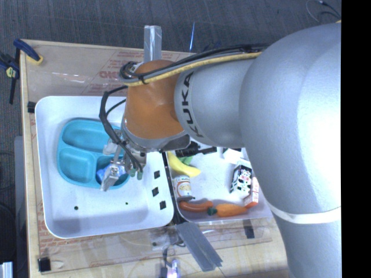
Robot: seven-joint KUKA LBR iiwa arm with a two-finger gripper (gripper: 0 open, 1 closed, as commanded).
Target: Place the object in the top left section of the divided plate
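Camera view gave you the carrot (232, 209) and banana (183, 167) in the right bin (262, 214). Farther off, in the left bin (87, 216), the gripper (116, 172) hung over the blue divided plate (81, 149); you couldn't tell its jaws' state, nor where the object was.

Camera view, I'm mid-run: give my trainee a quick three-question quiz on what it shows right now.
1. True or false: the blue divided plate sits in the left bin.
2. Where is the pincer? A) over the plate's lower right edge B) over the carrot C) outside both bins
3. Which toy lies nearest the right bin's bottom rim?

Key
1. True.
2. A.
3. The orange carrot, next to a red sausage-like toy. The banana lies higher up by the divider.
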